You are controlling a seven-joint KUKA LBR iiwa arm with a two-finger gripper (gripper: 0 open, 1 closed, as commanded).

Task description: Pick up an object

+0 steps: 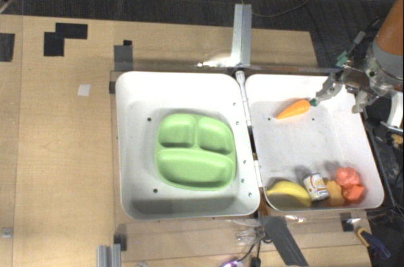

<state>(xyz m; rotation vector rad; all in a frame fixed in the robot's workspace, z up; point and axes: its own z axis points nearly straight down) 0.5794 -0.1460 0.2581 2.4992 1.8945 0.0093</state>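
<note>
Nearest you, along the near wall of the right bin (372,161), lies a cluster: a banana (288,192), a small can (315,187), and red and orange pieces (348,183) packed just beside it. Treat none of these as picked; all rest on the bin floor.

Survey the scene in order of size. The bench (57,152) carries both bins side by side. The left bin (132,133) holds a green tray (194,151) with three compartments, lying flat at its centre. The right bin holds the cluster and, well apart from it toward the far wall, a carrot (293,109). The arm (386,45) enters from the right edge, with its gripper (344,88) above the far right corner of the right bin.

Assess progress as not yet begun. You see no object between the fingers, which appear spread, one fingertip (327,91) just beside the carrot's leafy end. The grasp, the closing and the lift all remain to be done.

Take the carrot as the likely target, since it lies nearest the gripper and stands clear of other objects. Note its orientation: the long axis runs from lower left to upper right in the view, at a shallow slant. The pointed tip faces left, toward the divider between the bins; the green stub faces right, toward the gripper. Judge that a grasp across the body, square to this axis, suits it best.
</note>
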